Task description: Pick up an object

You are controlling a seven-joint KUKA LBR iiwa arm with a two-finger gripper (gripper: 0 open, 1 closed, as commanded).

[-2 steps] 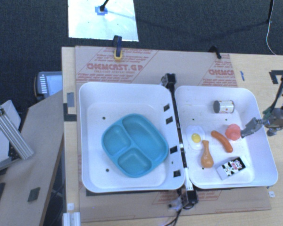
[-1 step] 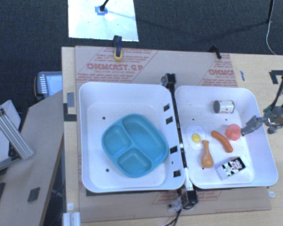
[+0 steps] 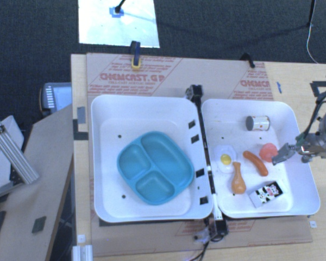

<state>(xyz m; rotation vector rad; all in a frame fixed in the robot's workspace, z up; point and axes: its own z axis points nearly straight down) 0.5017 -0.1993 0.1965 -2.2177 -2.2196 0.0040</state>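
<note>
The right bin (image 3: pixel 261 208) holds several small things: a grey and white can (image 3: pixel 257 123) on its side, a pink round piece (image 3: pixel 268 151), an orange sausage (image 3: pixel 256 163), a fried egg (image 3: pixel 225 159), an orange drumstick-shaped piece (image 3: pixel 238 179) and a black and white carton (image 3: pixel 266 194). My gripper (image 3: pixel 289 152) hangs over the bin's right side, just right of the pink piece, with nothing seen between its fingers.
The left bin (image 3: pixel 106 200) holds a blue divided plate (image 3: pixel 155 167). A black divider with clips (image 3: pixel 202 156) runs between the bins. Cardboard (image 3: pixel 152 78) lies under both. A cable and a yellow clamp (image 3: pixel 135 58) sit at the back.
</note>
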